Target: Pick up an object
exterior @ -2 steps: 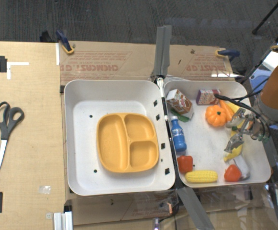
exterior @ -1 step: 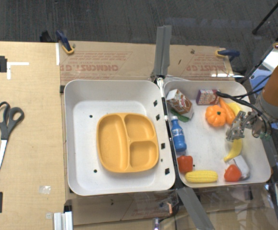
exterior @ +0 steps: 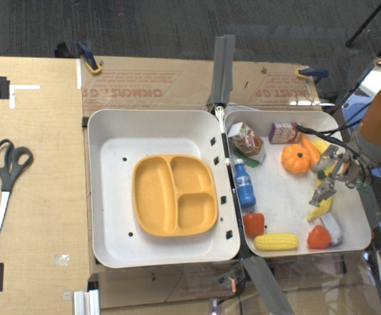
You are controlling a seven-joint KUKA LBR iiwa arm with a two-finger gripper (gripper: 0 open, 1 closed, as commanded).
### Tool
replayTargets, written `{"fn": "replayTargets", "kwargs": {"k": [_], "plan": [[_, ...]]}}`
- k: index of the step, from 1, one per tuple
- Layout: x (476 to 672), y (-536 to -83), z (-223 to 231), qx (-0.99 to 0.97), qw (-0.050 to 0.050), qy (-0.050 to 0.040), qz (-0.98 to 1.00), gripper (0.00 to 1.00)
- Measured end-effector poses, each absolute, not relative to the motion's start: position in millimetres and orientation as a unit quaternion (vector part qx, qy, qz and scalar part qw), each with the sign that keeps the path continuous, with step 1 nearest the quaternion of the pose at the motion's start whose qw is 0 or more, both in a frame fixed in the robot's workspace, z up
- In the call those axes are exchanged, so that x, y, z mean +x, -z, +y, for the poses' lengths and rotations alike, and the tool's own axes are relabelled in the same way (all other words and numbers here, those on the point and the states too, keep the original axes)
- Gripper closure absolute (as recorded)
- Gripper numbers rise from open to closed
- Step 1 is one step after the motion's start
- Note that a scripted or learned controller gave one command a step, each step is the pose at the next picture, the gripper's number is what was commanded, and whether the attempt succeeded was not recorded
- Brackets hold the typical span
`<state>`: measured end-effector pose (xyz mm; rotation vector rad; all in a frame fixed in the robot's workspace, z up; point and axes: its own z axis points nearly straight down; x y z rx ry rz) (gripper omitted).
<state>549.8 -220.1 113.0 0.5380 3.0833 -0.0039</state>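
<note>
The right bin (exterior: pixel 275 205) holds several toy foods. Among them are an orange pumpkin (exterior: pixel 296 159), a blue bottle (exterior: pixel 244 186), a corn cob (exterior: pixel 276 242), a red pepper (exterior: pixel 254 224), a red strawberry (exterior: pixel 319 237) and a yellow banana (exterior: pixel 320 209). A brown packet (exterior: pixel 248 138) and a purple box (exterior: pixel 284 133) lie at the bin's far end. My gripper (exterior: pixel 324 177) hangs over the bin's right side, just above the banana and right of the pumpkin. It is open and nothing sits between its fingers.
The left bin (exterior: pixel 108 176) holds a yellow divided plate (exterior: pixel 175 194). Scissors (exterior: pixel 6 169) lie on the bench at far left. A raised divider (exterior: pixel 226 176) separates the two bins. Cables trail from the arm at the right edge.
</note>
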Motion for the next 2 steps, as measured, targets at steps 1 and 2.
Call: {"fn": "replayTargets", "kwargs": {"k": [1,2], "plan": [[551.2,-122.8,-220.2,0.171,0.008,0.0019,0.985,1.00],[551.2,-122.7,-219.9,0.171,0.008,0.0018,0.985,0.00]]}}
